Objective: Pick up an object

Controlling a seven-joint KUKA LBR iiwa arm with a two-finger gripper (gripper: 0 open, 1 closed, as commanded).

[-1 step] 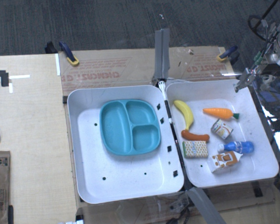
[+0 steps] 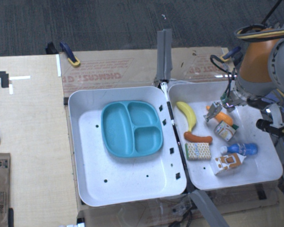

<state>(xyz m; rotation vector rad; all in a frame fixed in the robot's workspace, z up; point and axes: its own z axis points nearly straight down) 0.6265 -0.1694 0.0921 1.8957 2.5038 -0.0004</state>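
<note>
- The likely target is the orange carrot-like toy, which lies in the upper middle of the right bin, directly under the tool.
- Its long axis appears to run on a diagonal, from upper left to lower right in the camera view; which end is the tip cannot be told, because the tool covers part of it.
- The gripper sits at or just above the upper-left end of the toy. Whether it is spread or closed, and whether it has hold of anything, cannot be told from this view.
- Task progress, as a judgement: the approach is done; a secure grasp and the lift are not yet confirmed. The toy appears to rest on the bin floor.
- A small grey-and-white box lies touching or just beside the lower end of the toy.
- A yellow banana lies to the left, curved, with its long axis near vertical in the view.
- A red sausage and a speckled block lie below the banana.
- A blue-capped bottle and a small carton lie toward the lower right.
- The left bin holds a blue divided plate, well apart from the tool.
</note>
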